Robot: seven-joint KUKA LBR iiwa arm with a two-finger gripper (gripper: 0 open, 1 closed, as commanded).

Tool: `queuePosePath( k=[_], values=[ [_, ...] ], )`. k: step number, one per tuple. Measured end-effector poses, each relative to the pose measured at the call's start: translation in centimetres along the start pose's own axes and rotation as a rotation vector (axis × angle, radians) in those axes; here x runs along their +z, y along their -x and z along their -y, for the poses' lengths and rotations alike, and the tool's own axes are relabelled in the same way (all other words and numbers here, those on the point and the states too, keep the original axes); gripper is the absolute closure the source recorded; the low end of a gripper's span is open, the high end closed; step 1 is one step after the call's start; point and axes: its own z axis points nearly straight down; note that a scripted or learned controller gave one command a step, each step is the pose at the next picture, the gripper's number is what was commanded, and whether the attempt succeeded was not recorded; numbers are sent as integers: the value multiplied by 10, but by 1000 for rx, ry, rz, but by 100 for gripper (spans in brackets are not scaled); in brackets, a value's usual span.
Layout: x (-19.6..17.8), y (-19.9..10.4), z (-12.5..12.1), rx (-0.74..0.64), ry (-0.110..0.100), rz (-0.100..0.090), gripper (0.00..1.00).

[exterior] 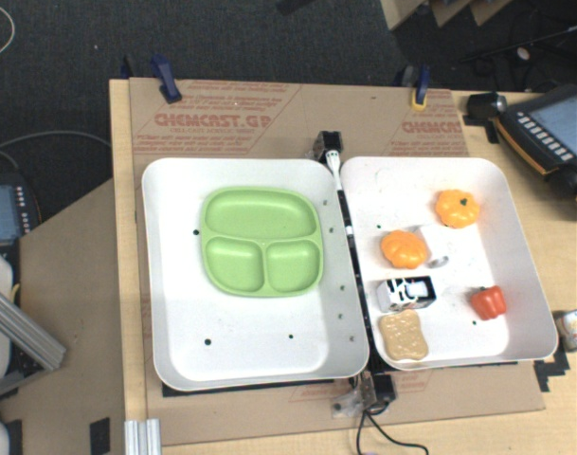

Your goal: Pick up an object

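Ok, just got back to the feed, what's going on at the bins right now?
Nothing is being handled at this moment. The left bin holds a green divided plate. The right bin holds the loose items: a small orange pumpkin near the back, a second orange piece towards the middle, a red pepper at the right, a black-and-white object and a tan cracker-like piece at the front left. All lie on the bin floor, so no pick has been made yet.

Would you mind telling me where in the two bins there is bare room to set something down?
In the left bin, bare floor lies below the green tray. In the right bin, floor is bare above the two orange pumpkins. It is crowded near the cracker, black-and-white item and red pepper.
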Motion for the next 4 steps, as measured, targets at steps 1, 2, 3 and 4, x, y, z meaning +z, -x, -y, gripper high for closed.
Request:
queuePosePath(
  k=[1,2,3,4],
  values=[
    [131,-4,4,2,-30,-7,100],
    [-16,84,1,9,2,7,100],
    [148,78,4,1,-31,-9,100],
    [198,-35,4,-11,-24,-10,100]
  ],
)
